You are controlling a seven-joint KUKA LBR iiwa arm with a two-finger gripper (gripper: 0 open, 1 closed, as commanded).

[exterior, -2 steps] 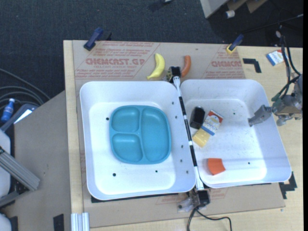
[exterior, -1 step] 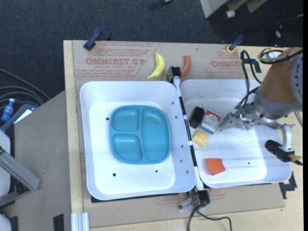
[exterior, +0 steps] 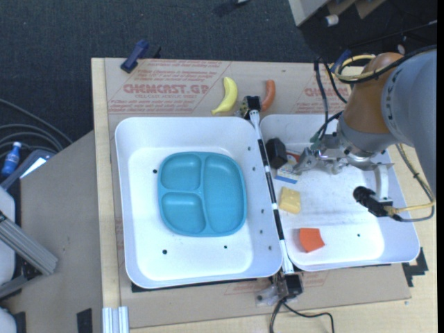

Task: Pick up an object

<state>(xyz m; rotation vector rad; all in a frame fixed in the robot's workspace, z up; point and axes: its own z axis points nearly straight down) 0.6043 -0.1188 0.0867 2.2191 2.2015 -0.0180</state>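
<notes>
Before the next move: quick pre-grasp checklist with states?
1. Targets in the right bin: ok. Yellow block, orange block and a black object lie there.
2. Gripper over the right bin: ok, near its upper left part.
3. Object between the fingers: cannot tell; cables and clutter hide it.
4. Orange block free of neighbours: ok, it lies apart.
5. Yellow block clearance: not ok, close to the divider between the bins.
6. Left bin: holds a blue divided plate.
</notes>
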